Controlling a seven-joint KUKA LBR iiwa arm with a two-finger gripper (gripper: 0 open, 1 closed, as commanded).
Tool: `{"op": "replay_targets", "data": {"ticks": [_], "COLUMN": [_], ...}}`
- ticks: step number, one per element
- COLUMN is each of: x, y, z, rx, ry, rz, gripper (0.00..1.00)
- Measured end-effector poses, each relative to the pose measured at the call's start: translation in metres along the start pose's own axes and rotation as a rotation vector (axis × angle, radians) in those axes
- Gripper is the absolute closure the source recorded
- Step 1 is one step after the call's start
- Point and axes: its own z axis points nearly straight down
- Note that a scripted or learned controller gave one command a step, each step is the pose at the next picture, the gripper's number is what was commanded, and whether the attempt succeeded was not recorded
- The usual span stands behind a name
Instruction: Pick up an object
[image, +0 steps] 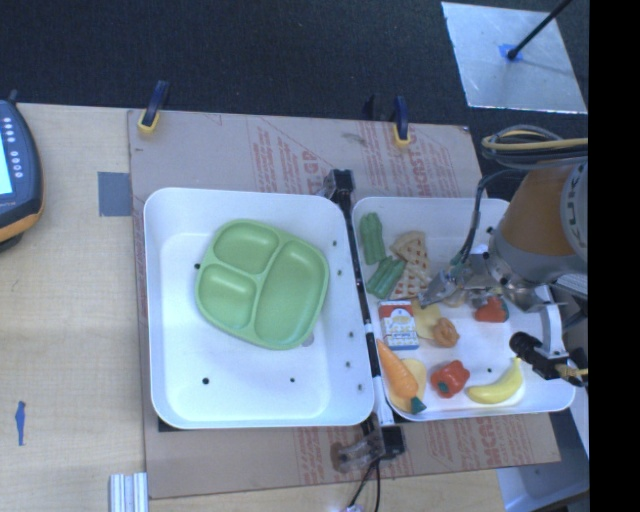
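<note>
I see the arm reaching in from the right, its orange band above the right bin (560, 405), with the hand (447, 288) low among the toy food; whether it is apart or together I cannot tell, the metal parts blur. Near it lie a waffle wedge (410, 250), a milk carton (399, 325), a glossy banana (497, 389) and a carrot (398, 372). The left bin (170, 400) holds a smooth green divided plate (262, 283).
</note>
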Motion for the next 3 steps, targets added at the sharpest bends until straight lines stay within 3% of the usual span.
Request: {"op": "replay_targets", "data": {"ticks": [1, 2, 3], "x": [0.000, 0.000, 0.043], "y": [-0.001, -0.001, 0.036], "z": [-0.012, -0.012, -0.003], "rx": [0.002, 0.002, -0.003], "ry": [0.001, 0.001, -0.002], "rz": [-0.002, -0.002, -0.003], "gripper": [1.00, 0.00, 0.00]}}
